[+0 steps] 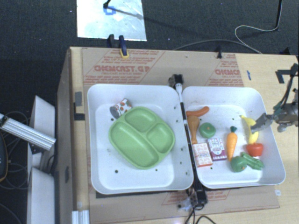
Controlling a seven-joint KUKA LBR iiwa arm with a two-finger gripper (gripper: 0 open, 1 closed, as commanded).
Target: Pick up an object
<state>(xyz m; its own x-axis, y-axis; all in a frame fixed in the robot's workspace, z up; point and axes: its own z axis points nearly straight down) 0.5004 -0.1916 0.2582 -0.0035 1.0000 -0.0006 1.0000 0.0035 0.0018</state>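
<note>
Yellow banana (249, 128) in right bin (219, 183), I see gripper (264, 121) just beside it; jaws' state — can't tell

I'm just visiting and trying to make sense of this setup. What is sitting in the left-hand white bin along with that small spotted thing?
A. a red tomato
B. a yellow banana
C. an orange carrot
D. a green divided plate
D. The green divided plate fills most of the left bin, while the carrot, tomato and banana all lie in the right bin.
</note>
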